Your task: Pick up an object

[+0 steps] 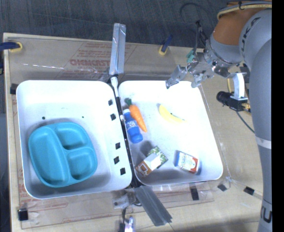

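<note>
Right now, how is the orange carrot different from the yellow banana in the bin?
The orange toy carrot is straight and tapered with a green top, while the yellow toy banana is curved and plain yellow. The carrot lies near the bin's left wall, touching a blue bottle; the banana lies alone nearer the middle. Both lie flat in the right white bin.

Five small items in the right bin (207, 129): an orange carrot (138, 119) with green top, lying against the left wall, touching a blue bottle (132, 128) with white cap just below it; a yellow banana (171, 114) near the middle, alone; a green-and-brown carton (152, 161) tipped on its side near the front; a red-and-white carton (186, 162) just right of it.
</note>
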Robot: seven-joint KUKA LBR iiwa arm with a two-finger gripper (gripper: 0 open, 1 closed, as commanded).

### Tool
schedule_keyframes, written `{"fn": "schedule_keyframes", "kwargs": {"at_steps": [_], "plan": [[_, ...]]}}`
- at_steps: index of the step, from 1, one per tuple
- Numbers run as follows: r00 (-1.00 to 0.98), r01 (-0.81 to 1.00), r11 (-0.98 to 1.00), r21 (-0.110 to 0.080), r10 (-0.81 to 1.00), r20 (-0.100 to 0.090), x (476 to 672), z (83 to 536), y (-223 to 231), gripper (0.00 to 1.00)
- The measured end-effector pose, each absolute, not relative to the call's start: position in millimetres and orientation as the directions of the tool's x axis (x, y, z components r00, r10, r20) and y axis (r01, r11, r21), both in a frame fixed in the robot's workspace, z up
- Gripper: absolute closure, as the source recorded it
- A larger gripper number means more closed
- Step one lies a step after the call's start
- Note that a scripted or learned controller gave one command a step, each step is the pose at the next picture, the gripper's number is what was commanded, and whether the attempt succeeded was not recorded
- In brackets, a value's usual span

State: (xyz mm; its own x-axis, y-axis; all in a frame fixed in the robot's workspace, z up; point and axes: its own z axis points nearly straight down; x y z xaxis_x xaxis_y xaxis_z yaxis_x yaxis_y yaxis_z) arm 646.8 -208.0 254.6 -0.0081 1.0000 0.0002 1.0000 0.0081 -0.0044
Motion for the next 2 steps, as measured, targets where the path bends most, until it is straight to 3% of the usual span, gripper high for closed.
{"fn": "schedule_keyframes", "kwargs": {"at_steps": [1, 2], "plan": [[-0.005, 1.0, 0.005, 0.0, 1.0, -0.001, 657.1, 257, -189, 0.0], [-0.061, 0.998, 0.061, -0.005, 0.998, 0.0, 628.1, 109, -209, 0.0]]}}
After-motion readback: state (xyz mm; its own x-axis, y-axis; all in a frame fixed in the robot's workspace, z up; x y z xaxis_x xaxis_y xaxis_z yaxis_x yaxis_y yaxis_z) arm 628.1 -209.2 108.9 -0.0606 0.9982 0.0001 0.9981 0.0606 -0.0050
